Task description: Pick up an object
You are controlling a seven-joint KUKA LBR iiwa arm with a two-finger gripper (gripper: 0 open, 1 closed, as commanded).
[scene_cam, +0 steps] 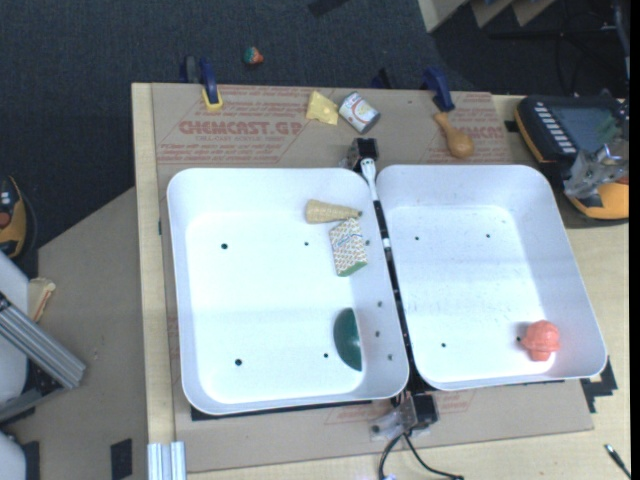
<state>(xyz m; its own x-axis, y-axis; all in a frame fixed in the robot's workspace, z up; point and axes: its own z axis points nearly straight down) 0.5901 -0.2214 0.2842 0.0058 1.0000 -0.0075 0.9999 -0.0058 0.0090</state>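
The left bin (200,268) holds three things. A tan cone (330,211) lies near its far right side. Just below the cone is a patterned green-and-white packet (348,246). A dark green rounded object (348,338) rests against the bin's near right wall. In the right bin (480,198), a small orange-pink lumpy object (541,340) sits at the near right corner.
On the cardboard behind the bins lie a yellow wedge (322,109), a small silver-white box (359,112) and a wooden spoon-like piece (454,135). Two blue clamps (208,80) hold the board's far edge. A black device (565,128) sits at the right.
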